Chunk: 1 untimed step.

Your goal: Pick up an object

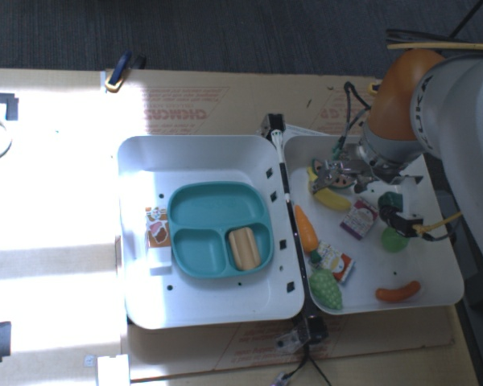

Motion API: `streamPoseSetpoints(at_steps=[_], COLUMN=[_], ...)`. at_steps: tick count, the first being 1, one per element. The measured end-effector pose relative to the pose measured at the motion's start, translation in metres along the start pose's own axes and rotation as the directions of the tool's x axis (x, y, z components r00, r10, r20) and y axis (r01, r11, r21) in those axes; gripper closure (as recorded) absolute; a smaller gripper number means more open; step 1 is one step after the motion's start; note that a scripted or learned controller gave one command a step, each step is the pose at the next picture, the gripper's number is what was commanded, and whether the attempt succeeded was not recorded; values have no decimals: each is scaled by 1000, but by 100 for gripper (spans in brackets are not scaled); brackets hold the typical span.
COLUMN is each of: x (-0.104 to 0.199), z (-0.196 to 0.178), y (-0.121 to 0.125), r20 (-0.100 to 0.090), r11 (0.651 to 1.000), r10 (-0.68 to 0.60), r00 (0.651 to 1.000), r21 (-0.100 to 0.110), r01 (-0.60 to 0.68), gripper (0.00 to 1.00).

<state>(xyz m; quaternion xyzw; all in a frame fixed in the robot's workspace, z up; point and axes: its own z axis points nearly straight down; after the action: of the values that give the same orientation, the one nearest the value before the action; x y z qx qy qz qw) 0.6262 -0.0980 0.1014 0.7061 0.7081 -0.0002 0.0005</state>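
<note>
Overhead view of the bench [56,215] with two shallow white bins side by side. The left bin [137,280] holds a teal divided tray [201,215] with a tan bread-like piece [243,248] lying in its lower right compartment, and a small printed card [157,227] just beside the tray's left edge. The right bin [443,284] holds the loose candidates for the pick: a yellow banana-like piece [332,199] near the upper left, an orange carrot [306,229] along the dividing wall, a purple-and-white packet [358,218], a small printed box [336,262], a green textured piece [325,290], a green ball [394,240] and an orange-red sausage shape [398,292].

The grey arm [459,119] reaches in from the right, and the gripper [338,171] sits low over the upper left of the right bin, just above the banana-like piece. Whether the grasping parts are spread or closed cannot be told here; nothing is seen held.

Judged risks: the curved yellow piece may roll or slip aside on closing; the neighbouring packet lies close enough to be nudged or caught along with it; the bin's wall and corner near the gripper leave little room, so a slightly offset descent could strike the rim
</note>
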Motion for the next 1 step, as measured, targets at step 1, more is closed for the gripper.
streamPoseSetpoints(at_steps=[1], x=[0], z=[-10], y=[0], r20=[0], r11=[1000], r10=[-3], r00=[1000], r21=[3], r01=[3], gripper=[100])
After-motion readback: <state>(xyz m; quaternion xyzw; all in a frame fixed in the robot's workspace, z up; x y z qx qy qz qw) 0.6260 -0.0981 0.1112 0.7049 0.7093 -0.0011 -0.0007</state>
